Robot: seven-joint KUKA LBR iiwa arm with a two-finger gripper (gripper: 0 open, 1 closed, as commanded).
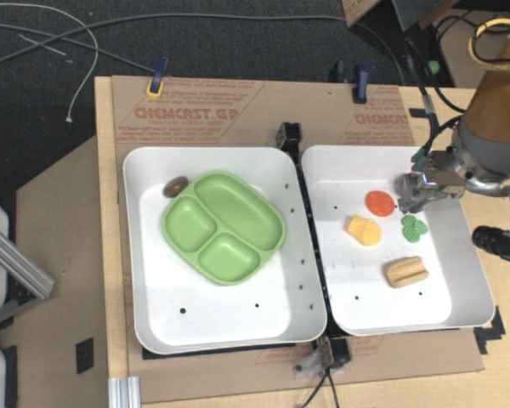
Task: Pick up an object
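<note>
In the right bin (pixel 459 308) lie a red round piece (pixel 379 202), a yellow piece (pixel 365 230), a small green piece (pixel 414 228) and a tan bread-like piece (pixel 406 271). My gripper (pixel 410 195) hangs over the bin's upper right part, just right of the red piece and just above the green one. Nothing shows between its fingers. The arm comes in from the right edge.
The left bin (pixel 153 287) bears a green divided plate (pixel 224 225) and a small brown object (pixel 177 187) at the plate's upper left. Blue clamps (pixel 159 75) hold the cardboard at the back. Cables lie on the dark floor behind.
</note>
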